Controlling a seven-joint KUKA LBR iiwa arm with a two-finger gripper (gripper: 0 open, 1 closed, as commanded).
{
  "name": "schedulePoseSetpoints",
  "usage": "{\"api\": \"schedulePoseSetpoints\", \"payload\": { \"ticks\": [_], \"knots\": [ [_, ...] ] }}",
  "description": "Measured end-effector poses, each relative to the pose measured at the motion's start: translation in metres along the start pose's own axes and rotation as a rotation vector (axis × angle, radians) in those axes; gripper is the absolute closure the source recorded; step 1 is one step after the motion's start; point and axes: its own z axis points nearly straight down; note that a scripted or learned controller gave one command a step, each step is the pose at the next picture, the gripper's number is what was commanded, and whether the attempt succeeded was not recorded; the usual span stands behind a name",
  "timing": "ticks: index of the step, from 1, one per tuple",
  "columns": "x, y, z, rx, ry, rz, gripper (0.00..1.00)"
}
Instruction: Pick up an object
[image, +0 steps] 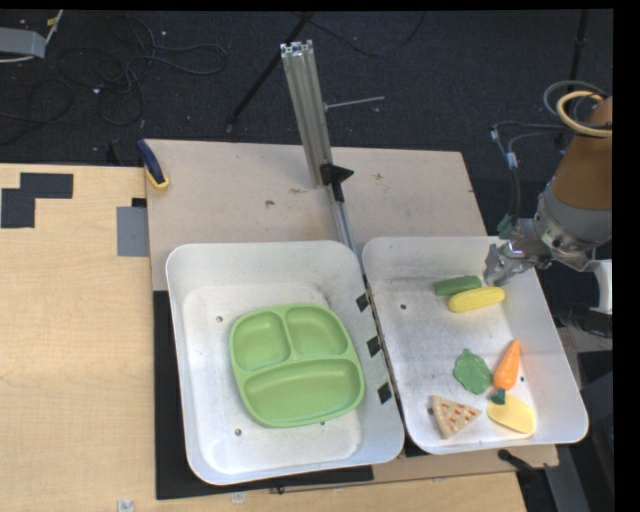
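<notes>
Arm (580, 190) reaches in from right, gripper (500, 262) low over right bin (560, 425), far edge. Finger state: cannot tell, too small and blurred. Left bin (190, 270) carries green divided plate (295, 363). Nearest target: yellow corn-like toy (476, 298), lying flat just beside gripper, touching green pod-like piece (456, 285). Probably light, stiff plastic, smooth, may roll; pinch across short middle. Others nearer front: carrot (509, 364), pizza slice (455, 415).
</notes>
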Motion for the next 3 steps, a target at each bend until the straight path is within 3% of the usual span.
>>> {"api": "schedulePoseSetpoints", "payload": {
  "ticks": [1, 3],
  "knots": [
    [0.006, 0.0, -0.045, 0.001, 0.001, -0.001, 1.0],
    [0.101, -0.017, -0.026, 0.009, 0.004, -0.003, 1.0]
  ]
}}
